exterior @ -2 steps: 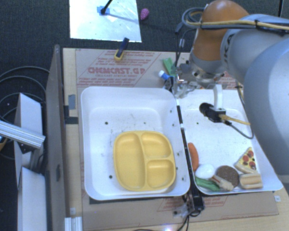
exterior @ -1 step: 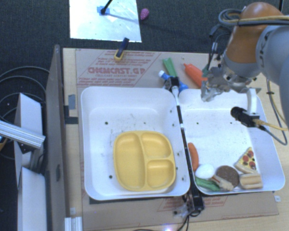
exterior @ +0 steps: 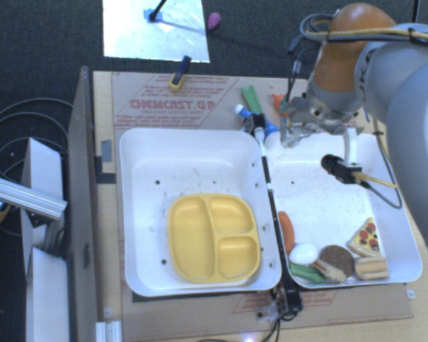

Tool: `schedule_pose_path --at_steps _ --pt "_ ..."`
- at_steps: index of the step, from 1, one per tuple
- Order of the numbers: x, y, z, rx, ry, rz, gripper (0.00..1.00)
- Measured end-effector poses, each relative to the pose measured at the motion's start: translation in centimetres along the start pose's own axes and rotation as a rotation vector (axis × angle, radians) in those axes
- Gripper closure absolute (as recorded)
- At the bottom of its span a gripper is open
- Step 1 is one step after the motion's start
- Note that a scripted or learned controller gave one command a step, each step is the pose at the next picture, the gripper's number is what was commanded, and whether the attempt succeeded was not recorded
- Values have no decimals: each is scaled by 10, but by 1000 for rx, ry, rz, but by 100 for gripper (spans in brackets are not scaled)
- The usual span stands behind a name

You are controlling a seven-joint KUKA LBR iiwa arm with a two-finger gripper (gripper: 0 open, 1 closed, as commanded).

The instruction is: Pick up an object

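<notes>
**Arm over the back of the right bin, toy food piled at the front**

The bench is covered by a brown board with red printing, and two shallow white bins sit on it side by side. Around the bench the floor is dark carpet, with a shiny sheet lying on it at the back and coiled black cables to the left. A small blue-and-yellow tool lies on the board behind the left bin.

The left bin holds a yellow divided tray toward its front, with bare white floor behind it. The right bin is bare across its middle. The two bins touch along a shared rim, and a green stick and a blue-and-white piece rest at the back end of that rim.

The toy food is crowded along the right bin's front edge: an orange carrot beside the shared rim, a white egg, a green pod, a brown patty, a pizza slice and a bread roll, most of them touching.

The gripper hangs over the back left corner of the right bin, well apart from the food. How wide its jaws stand cannot be told, and nothing is seen in them.
</notes>
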State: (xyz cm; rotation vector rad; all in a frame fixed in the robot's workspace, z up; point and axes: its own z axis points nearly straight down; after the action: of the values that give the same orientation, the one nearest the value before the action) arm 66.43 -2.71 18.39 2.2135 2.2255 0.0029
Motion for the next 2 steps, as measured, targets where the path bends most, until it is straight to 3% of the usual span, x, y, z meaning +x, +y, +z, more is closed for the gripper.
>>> schedule_pose_path --at_steps 1,2 --pt "37 -7 -1 2 2 -2 100" --pt "26 5 -1 0 1 3 100"
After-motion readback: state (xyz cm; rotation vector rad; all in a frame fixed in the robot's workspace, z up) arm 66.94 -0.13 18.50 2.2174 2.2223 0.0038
